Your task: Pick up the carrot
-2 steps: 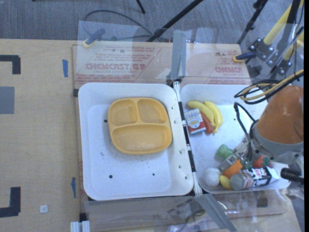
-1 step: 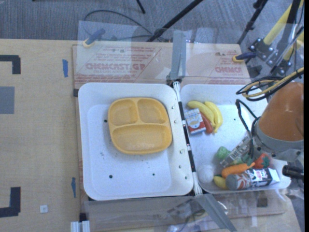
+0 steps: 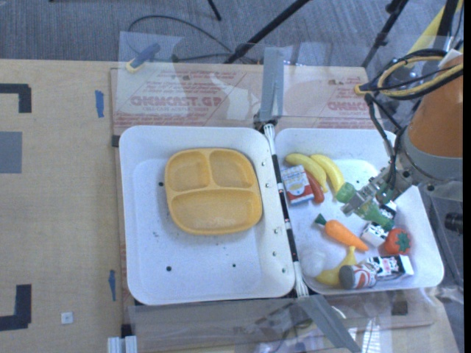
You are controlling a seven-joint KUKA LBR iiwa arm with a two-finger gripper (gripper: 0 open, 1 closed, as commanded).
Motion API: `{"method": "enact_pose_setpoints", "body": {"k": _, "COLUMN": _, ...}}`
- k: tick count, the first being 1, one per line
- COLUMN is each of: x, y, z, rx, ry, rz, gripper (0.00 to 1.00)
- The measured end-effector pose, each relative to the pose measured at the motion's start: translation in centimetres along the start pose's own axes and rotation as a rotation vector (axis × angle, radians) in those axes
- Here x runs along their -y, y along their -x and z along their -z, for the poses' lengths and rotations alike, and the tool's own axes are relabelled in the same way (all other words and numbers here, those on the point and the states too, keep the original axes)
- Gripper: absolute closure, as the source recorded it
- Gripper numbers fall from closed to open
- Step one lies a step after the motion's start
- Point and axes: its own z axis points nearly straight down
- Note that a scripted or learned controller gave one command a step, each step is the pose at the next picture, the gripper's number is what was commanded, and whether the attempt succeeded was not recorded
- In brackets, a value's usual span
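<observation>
The small orange plastic toy carrot with a green top [image 3: 341, 232] is lying loose in the right shallow white bin [image 3: 430, 230], just beside a yellow toy banana [image 3: 333, 274]. I am judging it light, stiff and smooth, best pinched across its thick middle. My pincer [image 3: 358, 201] is hovering just up-right of the carrot; I cannot tell its state.

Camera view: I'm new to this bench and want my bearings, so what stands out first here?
A yellow divided plate sits alone in the left bin. The right bin is crowded with toy food: two bananas at the far side and an orange carrot near the middle. The gripper hangs just above and right of the carrot.
</observation>
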Motion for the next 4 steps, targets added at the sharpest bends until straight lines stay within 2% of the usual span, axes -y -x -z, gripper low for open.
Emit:
{"method": "enact_pose_setpoints", "body": {"k": 1, "x": 0.0, "y": 0.0, "z": 0.0, "rx": 0.0, "ry": 0.0, "rz": 0.0, "gripper": 0.0}}
{"method": "enact_pose_setpoints", "body": {"k": 2, "x": 1.3, "y": 0.8, "z": -13.2, "rx": -0.003, "ry": -0.001, "rz": 0.083, "gripper": 0.0}}
{"method": "enact_pose_setpoints", "body": {"k": 3, "x": 1.1, "y": 1.0, "z": -12.0, "rx": 0.003, "ry": 0.004, "rz": 0.08, "gripper": 1.0}}
{"method": "enact_pose_setpoints", "body": {"k": 4, "x": -0.3, "y": -5.5, "z": -3.9, "rx": 0.0, "ry": -0.001, "rz": -0.209, "gripper": 1.0}}
